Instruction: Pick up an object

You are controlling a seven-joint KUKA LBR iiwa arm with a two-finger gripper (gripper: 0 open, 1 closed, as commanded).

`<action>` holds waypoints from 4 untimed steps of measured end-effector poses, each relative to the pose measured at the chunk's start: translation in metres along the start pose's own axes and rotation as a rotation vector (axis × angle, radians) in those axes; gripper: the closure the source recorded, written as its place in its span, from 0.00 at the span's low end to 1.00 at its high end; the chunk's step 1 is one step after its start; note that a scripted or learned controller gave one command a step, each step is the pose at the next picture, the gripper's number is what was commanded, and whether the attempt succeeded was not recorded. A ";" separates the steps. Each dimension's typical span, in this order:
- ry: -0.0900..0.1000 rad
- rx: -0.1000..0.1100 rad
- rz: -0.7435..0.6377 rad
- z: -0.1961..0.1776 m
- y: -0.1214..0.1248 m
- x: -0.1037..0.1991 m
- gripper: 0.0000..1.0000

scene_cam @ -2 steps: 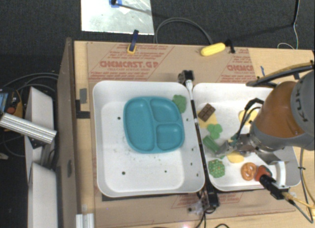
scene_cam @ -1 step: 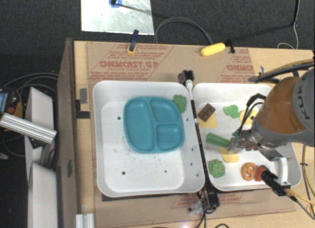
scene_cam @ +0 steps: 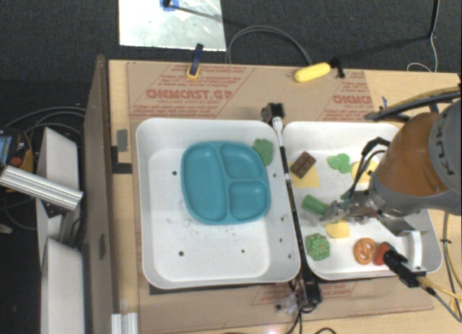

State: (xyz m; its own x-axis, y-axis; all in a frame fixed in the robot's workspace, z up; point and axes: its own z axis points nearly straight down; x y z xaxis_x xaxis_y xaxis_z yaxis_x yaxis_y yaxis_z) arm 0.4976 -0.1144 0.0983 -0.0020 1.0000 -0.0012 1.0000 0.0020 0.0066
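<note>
Yellow clamp (scene_cam: 312, 73) on cardboard sheet (scene_cam: 216, 87), foil-like square (scene_cam: 172, 9) on dark carpet, grey cables (scene_cam: 260, 37)

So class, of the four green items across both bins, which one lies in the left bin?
The green piece touching the blue divided plate's upper right corner. The other three green items all lie in the right bin.

The divided tray (scene_cam: 224, 182) lies centrally in the left bin (scene_cam: 155, 253). The right bin (scene_cam: 339, 129) holds small items; the gripper (scene_cam: 333, 212) sits near its centre.
</note>
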 end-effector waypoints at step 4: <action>0.002 0.009 0.002 0.015 0.001 0.000 0.00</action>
State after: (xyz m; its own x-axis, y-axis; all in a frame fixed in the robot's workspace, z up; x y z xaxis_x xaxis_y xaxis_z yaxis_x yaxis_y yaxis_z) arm 0.4982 -0.1146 0.0832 0.0002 1.0000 0.0009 1.0000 -0.0002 -0.0026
